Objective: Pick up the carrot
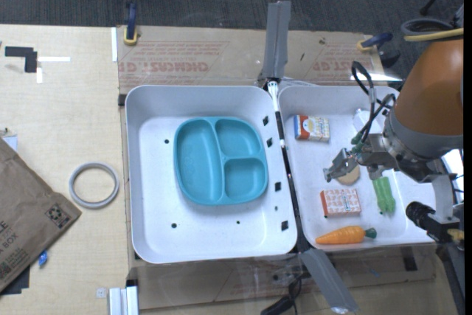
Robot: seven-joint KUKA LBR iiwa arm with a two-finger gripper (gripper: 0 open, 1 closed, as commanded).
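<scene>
Arm (pixel 435 96) cut off at right edge, cardboard box (pixel 26 214) cropped at left

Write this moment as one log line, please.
tool: over right bin | carrot: lying near front wall, untouched | holding: nothing
</scene>
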